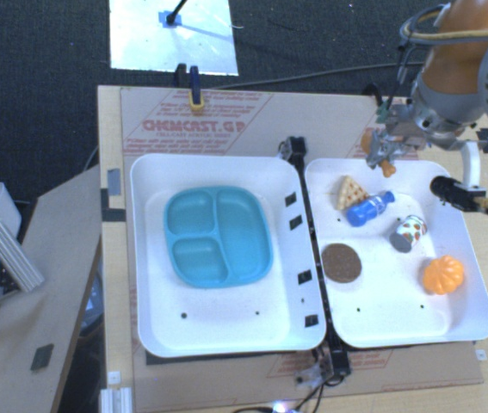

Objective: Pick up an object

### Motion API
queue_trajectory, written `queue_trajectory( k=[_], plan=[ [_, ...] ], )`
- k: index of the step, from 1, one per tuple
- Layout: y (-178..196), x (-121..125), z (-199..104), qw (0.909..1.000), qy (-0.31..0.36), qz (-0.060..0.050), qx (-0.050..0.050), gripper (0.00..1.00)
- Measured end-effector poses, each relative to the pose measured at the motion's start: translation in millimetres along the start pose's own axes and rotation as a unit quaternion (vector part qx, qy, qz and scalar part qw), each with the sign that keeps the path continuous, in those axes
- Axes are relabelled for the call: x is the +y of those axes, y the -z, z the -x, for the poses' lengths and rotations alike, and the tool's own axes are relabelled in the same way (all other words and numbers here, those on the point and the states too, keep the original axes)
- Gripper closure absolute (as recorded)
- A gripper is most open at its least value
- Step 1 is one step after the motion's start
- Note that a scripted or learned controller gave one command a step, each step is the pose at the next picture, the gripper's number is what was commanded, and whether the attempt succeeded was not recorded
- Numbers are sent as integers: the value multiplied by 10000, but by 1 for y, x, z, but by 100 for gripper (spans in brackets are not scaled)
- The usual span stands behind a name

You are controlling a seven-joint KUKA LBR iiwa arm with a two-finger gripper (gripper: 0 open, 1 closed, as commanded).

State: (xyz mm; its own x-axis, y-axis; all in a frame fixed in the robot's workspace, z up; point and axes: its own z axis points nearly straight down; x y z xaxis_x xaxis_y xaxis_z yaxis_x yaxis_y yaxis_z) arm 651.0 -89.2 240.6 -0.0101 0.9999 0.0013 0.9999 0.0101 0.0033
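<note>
The gripper (387,155) sits at the upper right of the frame, over the top edge of the right bin (476,317). Its fingertips are too small and cluttered to read, and I cannot tell whether the jaws stand apart or together. A small orange bit shows right at the tips, but whether it is a held item or part of the hardware is unclear.

Judging by this, the pick is not shown as done: every clear candidate lies on the bin floor. Just below the gripper is a tan wedge (349,191), its point toward the upper part of the frame. Touching it at the lower right is a blue bottle (369,208), whose long axis runs diagonally, the cap end aimed to the upper right and the base to the lower left. Further out are a small patterned cup (408,232) on its side, a brown disc (342,262) near the bin's left wall, and an orange pumpkin-like piece (442,275) toward the lower right.

The left bin (153,325) holds a blue divided tray (218,236).
</note>
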Motion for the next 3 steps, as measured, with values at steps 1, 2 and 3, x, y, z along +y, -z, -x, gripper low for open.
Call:
queue_trajectory(
  k=[1, 2, 3],
  plan=[
    [7, -3, -49, 10000, -4, -7, 0, 100],
    [12, -5, -105, 10000, 1, -3, 1, 100],
    [14, -3, -159, 10000, -2, -2, 3, 100]
  ],
)
